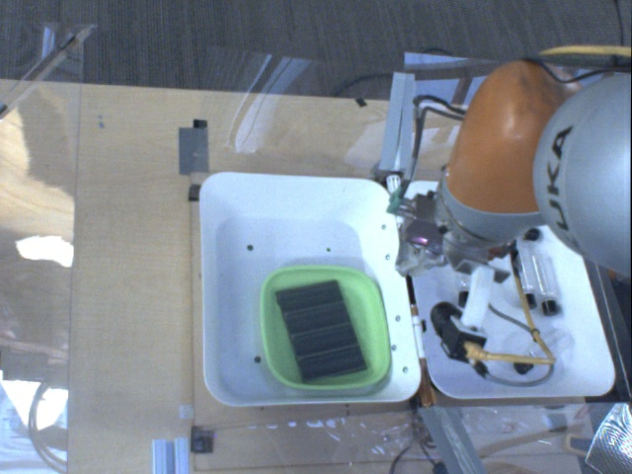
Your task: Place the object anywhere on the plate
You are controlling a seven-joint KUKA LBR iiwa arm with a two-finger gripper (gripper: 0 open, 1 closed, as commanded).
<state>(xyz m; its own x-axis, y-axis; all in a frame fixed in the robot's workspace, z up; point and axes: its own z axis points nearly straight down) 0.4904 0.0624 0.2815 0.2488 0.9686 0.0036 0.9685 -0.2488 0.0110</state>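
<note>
Plainly, one black ridged block (320,330) lies on one green plate (269,314) in the left bin (296,182); the gripper (423,243) state cannot be told

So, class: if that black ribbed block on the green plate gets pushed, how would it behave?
The block lies flat and wide, so it would probably slide, not roll or tip. The raised rim of the plate would likely stop it.

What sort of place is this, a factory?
Probably a robotics test lab rather than a factory. A grey and orange robot arm hangs over one white bin on a wooden bench; the neighbouring bin holds a green plate bearing a black ridged block.
</note>
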